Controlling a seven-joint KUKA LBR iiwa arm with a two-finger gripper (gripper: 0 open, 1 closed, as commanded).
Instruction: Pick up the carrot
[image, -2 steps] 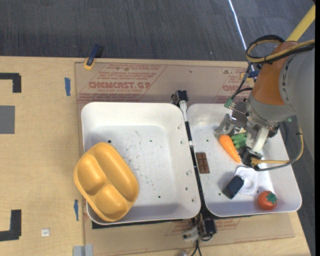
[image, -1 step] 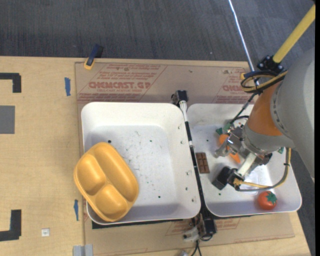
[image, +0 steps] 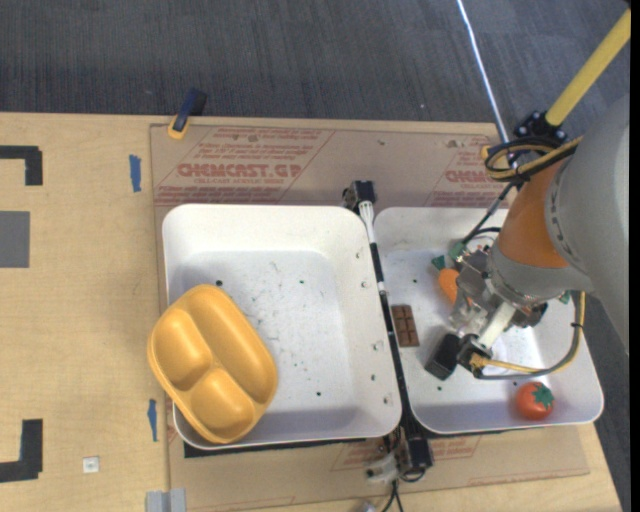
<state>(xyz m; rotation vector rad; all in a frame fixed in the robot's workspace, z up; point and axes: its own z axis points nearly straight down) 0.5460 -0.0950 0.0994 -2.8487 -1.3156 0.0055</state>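
Approach step: gripper (image: 466, 298) hangs touching carrot (image: 446, 284) in right bin (image: 470, 405); whether it grips, you cannot tell. Next, confirm carrot is caught before lifting.

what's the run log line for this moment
gripper: over right bin, beside carrot | carrot: in right bin, partly hidden by gripper | hold: not confirmed

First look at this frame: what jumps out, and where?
The big yellow divided plate at the left bin's near-left corner grabs the eye first. Then the grey arm over the right bin, next to the small orange carrot, and a red tomato in that bin's near-right corner.
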